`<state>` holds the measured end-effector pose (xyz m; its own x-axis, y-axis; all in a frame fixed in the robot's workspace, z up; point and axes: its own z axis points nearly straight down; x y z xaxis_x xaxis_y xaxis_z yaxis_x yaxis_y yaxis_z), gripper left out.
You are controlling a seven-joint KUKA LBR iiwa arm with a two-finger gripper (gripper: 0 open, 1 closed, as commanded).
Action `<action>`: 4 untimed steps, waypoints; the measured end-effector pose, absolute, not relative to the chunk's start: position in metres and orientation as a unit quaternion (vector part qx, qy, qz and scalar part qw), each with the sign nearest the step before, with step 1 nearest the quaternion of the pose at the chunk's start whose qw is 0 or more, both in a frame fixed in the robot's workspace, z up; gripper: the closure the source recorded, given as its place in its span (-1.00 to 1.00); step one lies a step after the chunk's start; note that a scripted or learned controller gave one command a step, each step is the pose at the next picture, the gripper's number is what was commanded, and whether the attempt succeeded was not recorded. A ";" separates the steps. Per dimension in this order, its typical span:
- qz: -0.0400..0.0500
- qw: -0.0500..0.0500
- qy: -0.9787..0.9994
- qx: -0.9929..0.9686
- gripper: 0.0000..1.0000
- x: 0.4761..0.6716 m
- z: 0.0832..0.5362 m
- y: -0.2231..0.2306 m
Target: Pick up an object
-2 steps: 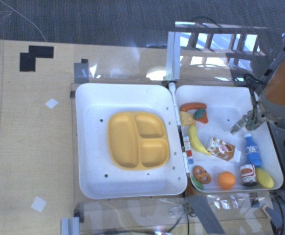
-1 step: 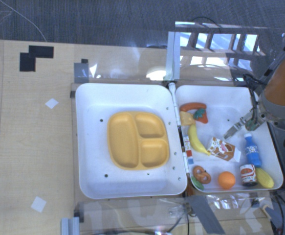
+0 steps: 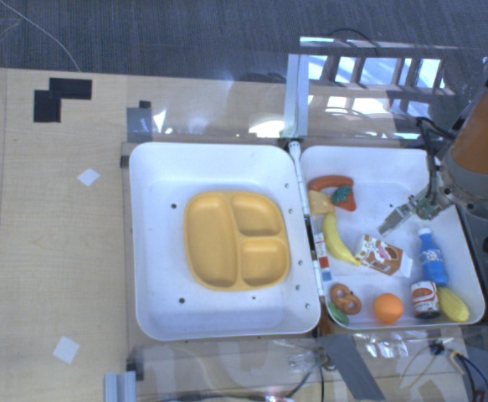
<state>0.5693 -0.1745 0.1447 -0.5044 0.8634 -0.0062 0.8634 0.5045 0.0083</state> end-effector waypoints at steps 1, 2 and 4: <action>0.001 0.003 0.902 0.433 -1.00 0.602 0.106 -0.151; 0.002 0.003 0.745 0.667 -1.00 0.638 0.101 -0.186; -0.001 0.001 0.819 0.574 -1.00 0.670 0.088 -0.159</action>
